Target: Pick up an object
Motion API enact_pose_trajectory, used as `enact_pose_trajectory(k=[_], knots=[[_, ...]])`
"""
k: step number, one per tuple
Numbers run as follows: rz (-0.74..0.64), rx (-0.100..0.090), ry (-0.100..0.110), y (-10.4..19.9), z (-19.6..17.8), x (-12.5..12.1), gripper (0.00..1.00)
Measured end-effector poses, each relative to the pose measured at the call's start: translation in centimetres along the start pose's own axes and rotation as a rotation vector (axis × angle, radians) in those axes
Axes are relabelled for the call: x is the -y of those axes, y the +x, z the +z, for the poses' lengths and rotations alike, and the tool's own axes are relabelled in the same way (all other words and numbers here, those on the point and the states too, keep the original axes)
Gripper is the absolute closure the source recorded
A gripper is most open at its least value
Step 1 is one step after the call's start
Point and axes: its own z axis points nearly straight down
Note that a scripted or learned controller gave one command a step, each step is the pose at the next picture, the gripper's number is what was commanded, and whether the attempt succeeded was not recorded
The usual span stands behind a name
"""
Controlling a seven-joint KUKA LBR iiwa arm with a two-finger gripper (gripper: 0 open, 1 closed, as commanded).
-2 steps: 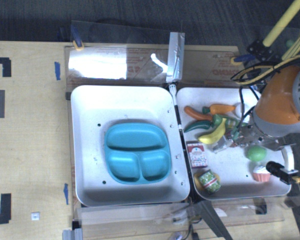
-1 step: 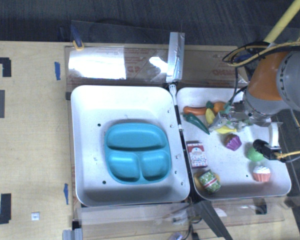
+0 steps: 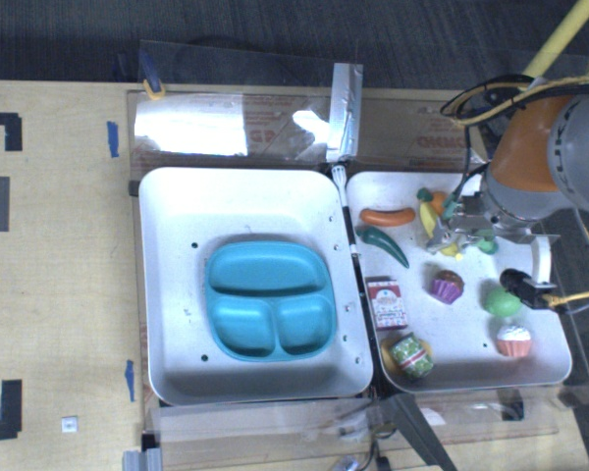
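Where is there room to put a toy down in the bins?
Bare floor rings the blue divided plastic tray in the left white bin. In the right white bin, a patch lies between the purple toy cupcake and the pink toy cupcake. Its top is crowded.

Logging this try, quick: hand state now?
Hand: cannot be told; it sits low among the toy food at the back of the right bin.

A sky-blue three-compartment plastic tray (image 3: 270, 297) lies in the white left bin (image 3: 167, 214). The white right bin (image 3: 550, 361) holds an orange toy sausage (image 3: 387, 217), a dark green toy pepper (image 3: 384, 244), a purple cupcake (image 3: 447, 286), a green ball (image 3: 502, 302) and a red-and-white carton (image 3: 387, 304).
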Motion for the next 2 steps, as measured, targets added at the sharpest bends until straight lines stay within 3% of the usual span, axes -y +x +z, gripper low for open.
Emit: enact_pose_trajectory(k=[1,2], knots=[[-0.080,0.000,0.001,0.35,-4.90,-3.60,1.00],[-0.082,0.002,-0.002,0.36,-5.89,-3.67,1.00]])
